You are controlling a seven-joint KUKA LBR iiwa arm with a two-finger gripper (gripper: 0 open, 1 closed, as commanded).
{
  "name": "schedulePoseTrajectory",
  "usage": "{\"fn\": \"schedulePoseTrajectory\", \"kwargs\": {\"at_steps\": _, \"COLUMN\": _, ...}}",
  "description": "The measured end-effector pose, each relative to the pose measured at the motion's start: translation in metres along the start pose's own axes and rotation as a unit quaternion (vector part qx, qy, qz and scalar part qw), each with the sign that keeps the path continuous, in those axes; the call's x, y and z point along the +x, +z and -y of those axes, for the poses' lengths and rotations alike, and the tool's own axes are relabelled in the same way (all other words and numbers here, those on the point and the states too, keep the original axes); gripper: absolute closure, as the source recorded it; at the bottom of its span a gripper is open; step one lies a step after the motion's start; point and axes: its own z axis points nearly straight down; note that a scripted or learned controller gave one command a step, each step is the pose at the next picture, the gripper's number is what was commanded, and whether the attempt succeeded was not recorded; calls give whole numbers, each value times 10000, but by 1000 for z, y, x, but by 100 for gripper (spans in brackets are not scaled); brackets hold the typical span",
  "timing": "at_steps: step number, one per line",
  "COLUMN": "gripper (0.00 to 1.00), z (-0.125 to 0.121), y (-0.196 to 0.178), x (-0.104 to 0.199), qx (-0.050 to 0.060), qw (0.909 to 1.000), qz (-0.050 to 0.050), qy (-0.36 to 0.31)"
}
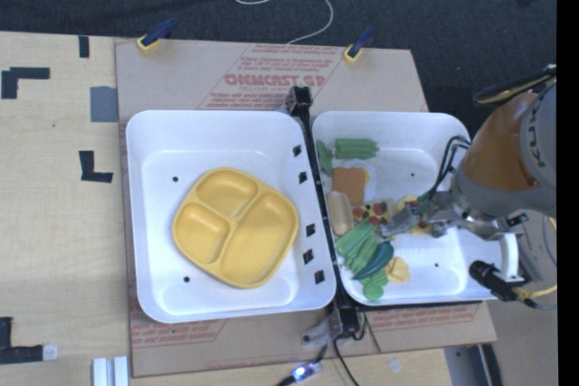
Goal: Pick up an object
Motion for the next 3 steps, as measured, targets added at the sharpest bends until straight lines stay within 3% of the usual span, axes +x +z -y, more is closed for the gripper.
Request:
{"fn": "schedulePoseTrajectory", "kwargs": {"at_steps": 1, "gripper": 100, "z": -1, "y": -11, "x": 0, "qx": -10, "qw": 10000, "qz": 0, "qy": 0}}
{"fn": "schedulePoseTrajectory", "kwargs": {"at_steps": 3, "gripper": 100, "z": -2, "y": -135, "x": -5, "qx": -36, "qw": 10000, "qz": 17, "qy": -1}}
